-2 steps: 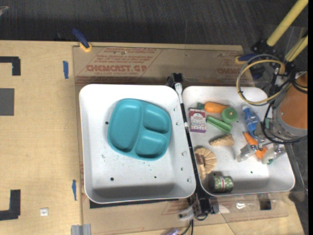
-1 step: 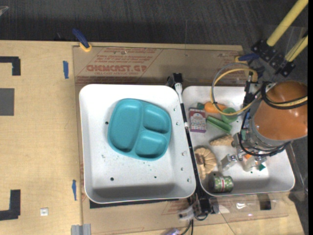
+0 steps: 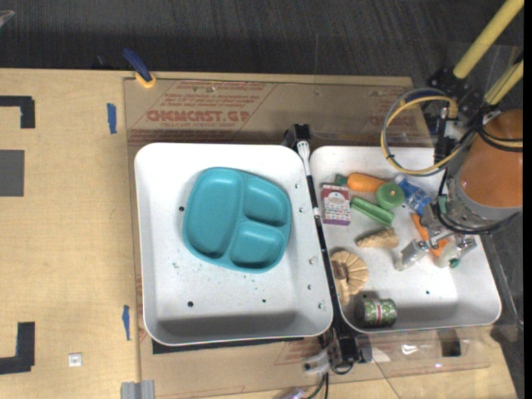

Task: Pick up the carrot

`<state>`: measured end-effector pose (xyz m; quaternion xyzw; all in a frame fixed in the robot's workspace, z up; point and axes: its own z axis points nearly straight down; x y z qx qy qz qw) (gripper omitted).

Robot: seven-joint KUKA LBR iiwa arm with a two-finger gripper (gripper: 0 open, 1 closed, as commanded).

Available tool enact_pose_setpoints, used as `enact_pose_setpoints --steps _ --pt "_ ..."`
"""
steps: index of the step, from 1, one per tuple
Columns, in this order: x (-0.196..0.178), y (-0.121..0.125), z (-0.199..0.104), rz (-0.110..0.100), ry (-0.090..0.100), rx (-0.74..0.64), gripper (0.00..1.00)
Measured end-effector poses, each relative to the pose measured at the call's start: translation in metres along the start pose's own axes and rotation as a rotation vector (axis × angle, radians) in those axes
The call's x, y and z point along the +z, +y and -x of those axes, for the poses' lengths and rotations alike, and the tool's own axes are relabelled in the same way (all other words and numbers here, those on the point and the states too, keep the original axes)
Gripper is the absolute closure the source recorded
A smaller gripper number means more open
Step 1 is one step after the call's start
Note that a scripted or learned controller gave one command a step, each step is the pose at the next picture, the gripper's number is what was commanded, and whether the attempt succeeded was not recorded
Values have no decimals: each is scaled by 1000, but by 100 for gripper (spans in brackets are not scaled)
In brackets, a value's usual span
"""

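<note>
Cardboard sheet [image 3: 268, 106] reads "CHEMCAST GP" (red, faint).

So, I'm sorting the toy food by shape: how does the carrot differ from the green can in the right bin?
The carrot is orange, long and tapered; the green can is a short, stubby cylinder with a label around it. The carrot lies near the far edge of the right bin, among other items; the can lies apart at the near edge. Both rest on their sides in that bin, and the gripper touches neither.
</note>
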<state>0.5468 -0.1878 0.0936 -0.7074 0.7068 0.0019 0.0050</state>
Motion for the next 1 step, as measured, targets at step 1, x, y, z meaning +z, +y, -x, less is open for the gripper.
enact_pose_setpoints --steps 1 --pt "-11 -2 2 -6 -4 4 100"
